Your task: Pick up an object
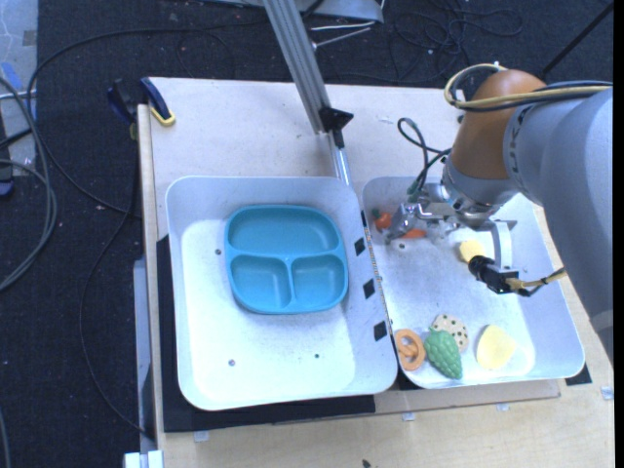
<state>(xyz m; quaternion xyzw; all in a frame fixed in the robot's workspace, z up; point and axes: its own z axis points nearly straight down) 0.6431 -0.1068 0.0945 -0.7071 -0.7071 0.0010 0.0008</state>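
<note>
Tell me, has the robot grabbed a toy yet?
Not that the picture shows. Done: the arm has reached into the right bin, and its gripper is low at the far end by an orange toy. In hand: nothing seen lifted. Left: grab and raise one. The pretzel, cookie, green toy and lemon lie at the near edge.

Glossy blue tray [287, 258], prob. plastic

blue tray [287, 259], white bins [195, 291], perhaps-speckled cookie [448, 327]
</note>
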